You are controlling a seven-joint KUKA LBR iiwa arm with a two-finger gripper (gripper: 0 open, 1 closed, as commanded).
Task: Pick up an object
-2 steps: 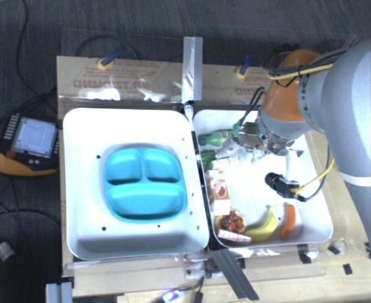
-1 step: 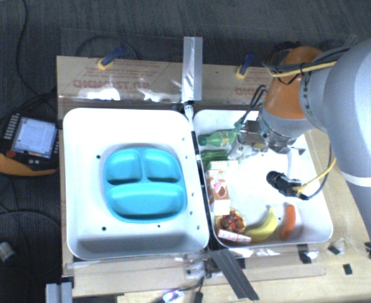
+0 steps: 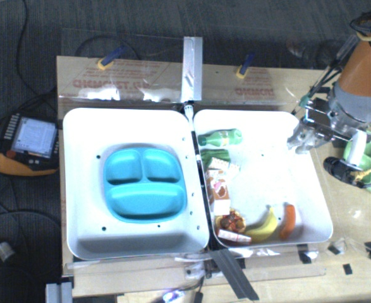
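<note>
Here, seen from above, two shallow white bins sit side by side on a bench. The left bin (image 3: 84,169) holds a blue divided tray (image 3: 145,183). The right bin (image 3: 311,188) holds a cluster of things along its left wall and near edge: a green bottle (image 3: 220,137) at the far left, small packets (image 3: 219,185) below it, then a banana (image 3: 263,226) and an orange-red piece (image 3: 287,220) at the near edge. The gripper (image 3: 301,139) hangs at the bin's far right rim, well apart from every object; whether it is wide or narrow cannot be told. Nothing looks lifted, so the pick appears not yet begun: approach, grasp and lift all remain.
</note>
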